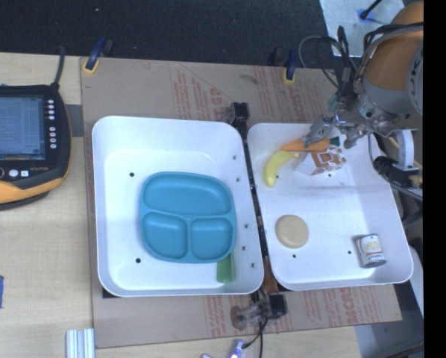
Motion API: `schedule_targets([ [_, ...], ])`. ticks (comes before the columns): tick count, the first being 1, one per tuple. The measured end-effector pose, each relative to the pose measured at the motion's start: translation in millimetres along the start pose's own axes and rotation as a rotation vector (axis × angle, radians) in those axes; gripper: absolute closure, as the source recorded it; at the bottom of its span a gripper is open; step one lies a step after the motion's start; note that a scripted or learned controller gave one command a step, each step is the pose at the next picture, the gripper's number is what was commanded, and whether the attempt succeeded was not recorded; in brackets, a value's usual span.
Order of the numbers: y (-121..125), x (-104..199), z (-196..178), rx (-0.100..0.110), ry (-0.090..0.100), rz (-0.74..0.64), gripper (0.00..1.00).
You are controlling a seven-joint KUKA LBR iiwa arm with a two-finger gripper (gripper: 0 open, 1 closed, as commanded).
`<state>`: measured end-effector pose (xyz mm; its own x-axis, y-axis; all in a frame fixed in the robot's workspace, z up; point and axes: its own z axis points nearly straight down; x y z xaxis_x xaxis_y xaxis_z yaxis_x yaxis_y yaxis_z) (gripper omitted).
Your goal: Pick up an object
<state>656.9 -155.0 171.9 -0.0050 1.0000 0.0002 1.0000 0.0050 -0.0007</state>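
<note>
Looks to be mid-attempt, with the lift itself not yet done. Finds the hand (321,134) low at the twelve o'clock end of the right bin (335,207), at the tip of the arm (391,73) reaching in from three o'clock. Places it right at the three o'clock end of an orange carrot-shaped piece (291,146), touching it or just short of touching; hard to say which from this slant. Cannot tell how far open the hand is, nor whether anything sits in its grasp.

Counts three likely targets crowded together there:
- the orange piece, lying flat toward nine o'clock of the hand
- a yellow banana (274,168) just at seven o'clock of that piece, against the bin's nine o'clock wall
- a white and orange packet (329,159) directly at six o'clock of the hand

Shows all three resting on the bin floor, none raised. Leaves, by this reading, the closing, the lift and the proof of a hold.

Elsewhere in the right bin: a round beige disc (291,231) near the middle, a small can (370,250) toward the five o'clock corner, both well apart from the hand. In the left bin (118,200): a blue divided plate (187,216) with a green piece (225,269) at its five o'clock edge, untouched.
</note>
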Motion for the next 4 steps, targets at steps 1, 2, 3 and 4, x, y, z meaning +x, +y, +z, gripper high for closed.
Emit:
schedule_targets([
  [1,-18,95,-20,0.003,0.001,-0.001,0.0],
  [2,-114,115,-20,0.004,-0.001,0.001,0.0],
  [3,-138,62,58,0.004,-0.001,0.001,0.0],
  [4,-46,49,80,0.002,0.0,0.003,0.0],
])
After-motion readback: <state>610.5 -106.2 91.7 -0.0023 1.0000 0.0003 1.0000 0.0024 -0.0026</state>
